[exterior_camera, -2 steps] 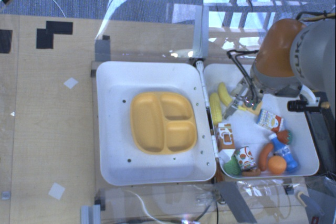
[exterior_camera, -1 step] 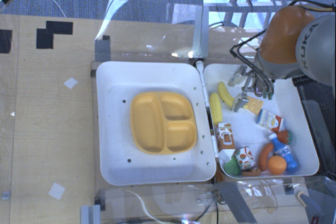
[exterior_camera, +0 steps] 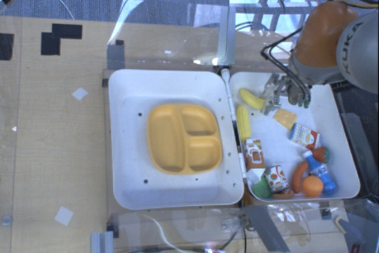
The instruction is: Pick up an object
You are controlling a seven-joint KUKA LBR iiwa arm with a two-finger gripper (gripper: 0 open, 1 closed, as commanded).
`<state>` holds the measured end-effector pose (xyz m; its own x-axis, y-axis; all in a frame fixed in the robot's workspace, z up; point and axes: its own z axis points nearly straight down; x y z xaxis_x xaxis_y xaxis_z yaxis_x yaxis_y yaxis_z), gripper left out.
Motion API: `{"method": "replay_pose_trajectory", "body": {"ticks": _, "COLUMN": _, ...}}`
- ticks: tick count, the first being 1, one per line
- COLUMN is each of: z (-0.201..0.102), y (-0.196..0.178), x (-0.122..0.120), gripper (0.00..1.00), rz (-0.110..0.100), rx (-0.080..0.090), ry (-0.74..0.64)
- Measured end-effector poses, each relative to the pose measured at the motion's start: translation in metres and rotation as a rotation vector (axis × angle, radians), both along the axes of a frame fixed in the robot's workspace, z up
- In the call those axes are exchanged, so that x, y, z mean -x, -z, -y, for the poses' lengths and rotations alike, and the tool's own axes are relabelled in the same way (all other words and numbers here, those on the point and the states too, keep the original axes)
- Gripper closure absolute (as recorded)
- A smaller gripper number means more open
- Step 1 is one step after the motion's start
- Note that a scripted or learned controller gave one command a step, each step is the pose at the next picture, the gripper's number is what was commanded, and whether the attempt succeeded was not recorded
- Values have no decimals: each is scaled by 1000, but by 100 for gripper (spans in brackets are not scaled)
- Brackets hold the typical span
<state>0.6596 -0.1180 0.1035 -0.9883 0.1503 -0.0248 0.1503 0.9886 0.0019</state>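
Nearest candidate: a yellow banana (exterior_camera: 251, 98), lying in the right bin (exterior_camera: 346, 145) just left of the claw (exterior_camera: 278, 95) and a little below it. Just below the claw, an orange wedge (exterior_camera: 285, 118), maybe cheese, though too blurred to be sure. Claw hovering low over the bin's upper end; open or closed, impossible to tell from this slant. Best done by centring over the banana's middle, fingers across its short width, then straight down. Worth avoiding the corn cob (exterior_camera: 243, 121) alongside and the bin's dividing wall. Farther below: a carton (exterior_camera: 304, 135), a crowded corner of small toys. Well to the left, a yellow plate (exterior_camera: 183, 138).
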Motion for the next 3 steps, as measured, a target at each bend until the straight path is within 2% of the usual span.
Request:
{"method": "replay_pose_trajectory", "body": {"ticks": 1, "z": -1, "y": -14, "x": -3, "gripper": 100, "rz": 11, "rx": 1, "ry": -4}}
{"method": "replay_pose_trajectory", "body": {"ticks": 2, "z": 17, "y": -51, "x": 2, "gripper": 100, "rz": -11, "rx": 2, "ry": -115}}
{"method": "replay_pose_trajectory", "body": {"ticks": 3, "z": 67, "y": 12, "x": 5, "gripper": 100, "rz": -7, "rx": -4, "ry": 232}}
